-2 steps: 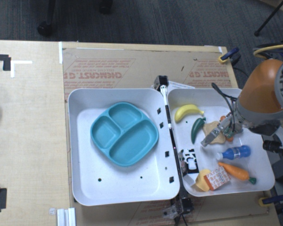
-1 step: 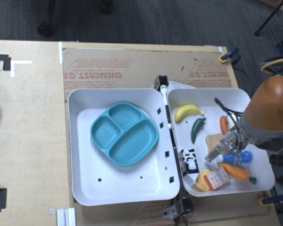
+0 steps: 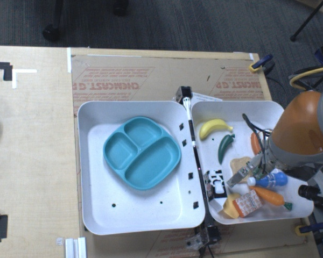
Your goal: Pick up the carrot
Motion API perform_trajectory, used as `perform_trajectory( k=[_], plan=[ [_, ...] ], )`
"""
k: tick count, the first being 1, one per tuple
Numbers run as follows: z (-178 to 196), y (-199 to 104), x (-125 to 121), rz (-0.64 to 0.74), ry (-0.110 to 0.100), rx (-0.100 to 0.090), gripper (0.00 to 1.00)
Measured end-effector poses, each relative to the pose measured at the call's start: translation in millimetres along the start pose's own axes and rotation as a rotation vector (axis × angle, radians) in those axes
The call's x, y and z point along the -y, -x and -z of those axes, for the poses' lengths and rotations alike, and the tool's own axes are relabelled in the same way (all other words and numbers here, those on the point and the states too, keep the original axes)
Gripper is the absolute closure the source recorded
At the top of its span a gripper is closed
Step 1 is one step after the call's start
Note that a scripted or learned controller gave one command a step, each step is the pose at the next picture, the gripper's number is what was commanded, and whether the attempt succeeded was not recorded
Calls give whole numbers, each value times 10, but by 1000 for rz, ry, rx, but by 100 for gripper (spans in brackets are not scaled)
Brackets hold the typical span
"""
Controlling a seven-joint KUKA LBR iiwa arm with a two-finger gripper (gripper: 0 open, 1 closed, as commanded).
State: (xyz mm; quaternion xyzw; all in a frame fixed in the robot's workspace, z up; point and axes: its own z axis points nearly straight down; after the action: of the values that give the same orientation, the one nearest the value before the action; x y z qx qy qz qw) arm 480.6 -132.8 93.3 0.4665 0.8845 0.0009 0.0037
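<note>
In the camera view I see the carrot (image 3: 269, 195) lying at the lower right of the frame, in the right bin (image 3: 239, 107), beside a blue bottle (image 3: 270, 180). My gripper (image 3: 238, 177) hangs just left of it; I cannot tell its state. The left bin (image 3: 91, 144) holds a teal plate (image 3: 142, 152).

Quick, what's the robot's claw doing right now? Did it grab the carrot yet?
Gripper: low in the right bin, and open or shut cannot be told. The carrot lies beside it on the bin floor, not picked up.
</note>
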Motion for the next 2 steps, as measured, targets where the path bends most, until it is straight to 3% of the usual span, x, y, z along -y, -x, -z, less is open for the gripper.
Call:
perform_trajectory(
  k=[1,2],
  plan=[
    [-4,59,-599,-72,-1,-1,0],
    [0,335,98,63,-3,0,0]
  ],
)
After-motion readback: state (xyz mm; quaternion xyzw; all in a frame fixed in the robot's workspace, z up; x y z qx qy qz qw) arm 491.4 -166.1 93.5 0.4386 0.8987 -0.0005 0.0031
